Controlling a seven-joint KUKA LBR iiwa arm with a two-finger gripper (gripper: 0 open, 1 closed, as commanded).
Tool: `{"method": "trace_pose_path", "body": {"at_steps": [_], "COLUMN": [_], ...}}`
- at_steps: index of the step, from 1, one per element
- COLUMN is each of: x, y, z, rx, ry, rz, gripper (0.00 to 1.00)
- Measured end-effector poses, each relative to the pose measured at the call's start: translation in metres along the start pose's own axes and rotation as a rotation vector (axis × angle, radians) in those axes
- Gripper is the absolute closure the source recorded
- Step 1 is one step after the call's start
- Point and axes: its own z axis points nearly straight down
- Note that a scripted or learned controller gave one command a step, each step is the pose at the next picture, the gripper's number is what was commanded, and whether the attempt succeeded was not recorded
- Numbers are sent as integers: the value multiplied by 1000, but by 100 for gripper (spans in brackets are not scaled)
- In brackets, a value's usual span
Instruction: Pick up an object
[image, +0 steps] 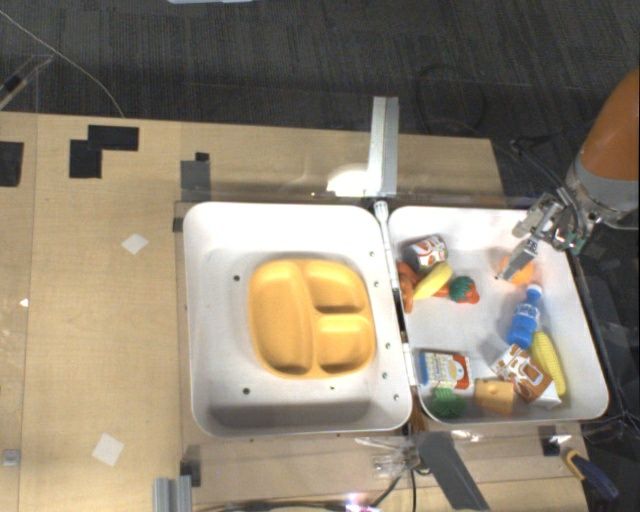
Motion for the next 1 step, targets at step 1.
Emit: {"method": "trace_pose_path", "body": {"at_steps": [1], "x": [-17], "y": [0], "z": [66], "rx": [1], "ry": [0], "rz": [387], "gripper": [0]}}
